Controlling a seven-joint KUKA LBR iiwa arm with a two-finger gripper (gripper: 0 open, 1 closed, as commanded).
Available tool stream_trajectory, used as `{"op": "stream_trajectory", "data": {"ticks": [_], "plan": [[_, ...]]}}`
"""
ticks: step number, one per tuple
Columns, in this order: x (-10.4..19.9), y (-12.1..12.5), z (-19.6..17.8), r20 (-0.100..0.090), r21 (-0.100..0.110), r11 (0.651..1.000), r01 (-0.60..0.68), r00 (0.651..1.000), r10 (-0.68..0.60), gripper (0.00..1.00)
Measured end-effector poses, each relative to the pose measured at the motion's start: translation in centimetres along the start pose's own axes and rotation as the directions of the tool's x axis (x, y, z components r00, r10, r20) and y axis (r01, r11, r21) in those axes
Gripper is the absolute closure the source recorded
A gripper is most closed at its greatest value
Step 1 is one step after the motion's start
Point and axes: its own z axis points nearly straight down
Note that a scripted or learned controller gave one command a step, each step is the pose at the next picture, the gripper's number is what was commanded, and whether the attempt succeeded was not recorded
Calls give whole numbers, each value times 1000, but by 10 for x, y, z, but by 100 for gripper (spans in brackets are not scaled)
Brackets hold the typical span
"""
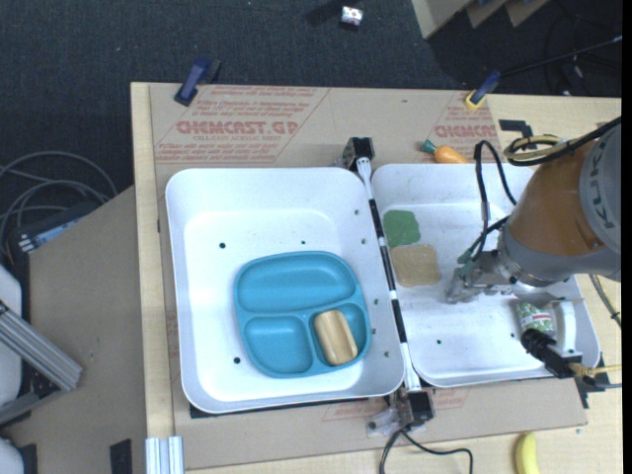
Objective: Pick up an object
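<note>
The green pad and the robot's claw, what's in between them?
In the camera view, a tan pad lies between the green pad and the gripper.

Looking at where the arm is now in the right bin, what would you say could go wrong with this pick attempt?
The gripper sits low over bare bin floor, beside the tan sponge rather than on it, so it may well close on nothing. The tan sponge and green sponge lie flat and close together, so a grasp could nudge both. The arm's cable hangs over the right bin and might snag.

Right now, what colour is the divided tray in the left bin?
Light blue; the divided tray shows it plainly in the camera view.
</note>
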Motion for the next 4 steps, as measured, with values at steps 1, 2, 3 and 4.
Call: {"op": "stream_trajectory", "data": {"ticks": [1, 2, 3, 4], "plan": [[44, -35, -100, 0, -3, 1000, 1, 1000, -1, 100], [44, -35, -100, 0, -2, 1000, 1, 1000, -1, 0], [-17, 51, -183, 2, -5, 1000, 1, 1000, -1, 0], [35, 1, 0, 0, -1, 1000, 1, 1000, -1, 0]]}}
